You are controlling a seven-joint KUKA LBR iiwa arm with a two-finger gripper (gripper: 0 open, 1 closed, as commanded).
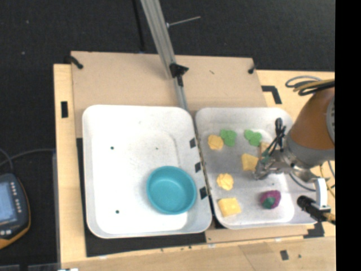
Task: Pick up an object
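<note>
My gripper is down inside the right bin, at its right side, just right of a yellow block. The fingertips are dark and small against the bin floor. A purple and green piece lies below the gripper. Two green pieces sit near the bin's back, with a yellow piece to their left. Two more yellow pieces lie at the bin's left front. A blue bowl sits in the left bin.
A metal pole slants up from between the bins at the back. The orange band of the arm hangs over the right bin's right edge. A handheld pendant lies at the far left, with cables at the right.
</note>
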